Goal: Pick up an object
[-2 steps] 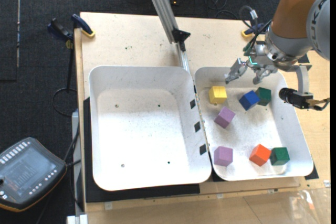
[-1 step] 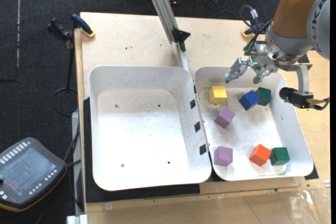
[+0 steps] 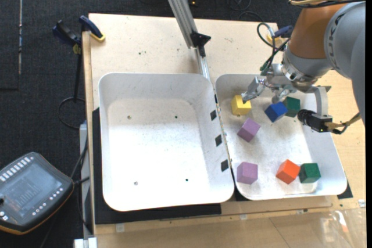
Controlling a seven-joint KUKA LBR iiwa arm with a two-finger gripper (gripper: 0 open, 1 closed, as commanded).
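My gripper [image 3: 265,92] hangs over the far part of the right bin [image 3: 326,154], its fingers spread open and nothing between them. The left fingertip is just above a yellow cube [image 3: 239,105]. The right one is close over a blue cube [image 3: 275,111], which has a dark green cube [image 3: 293,105] beside it. A purple cube [image 3: 249,129] lies nearer the bin's middle. Along the front wall sit a second purple cube [image 3: 247,172], an orange cube [image 3: 287,171] and a green cube [image 3: 310,172].
The left bin [image 3: 116,125] sits beside the right one. A slanted aluminium bar [image 3: 177,0] comes down to the bins' shared far corner. A blue-yellow clamp [image 3: 78,32] grips the bench's far left corner. A control pendant [image 3: 29,191] lies on the floor at front left.
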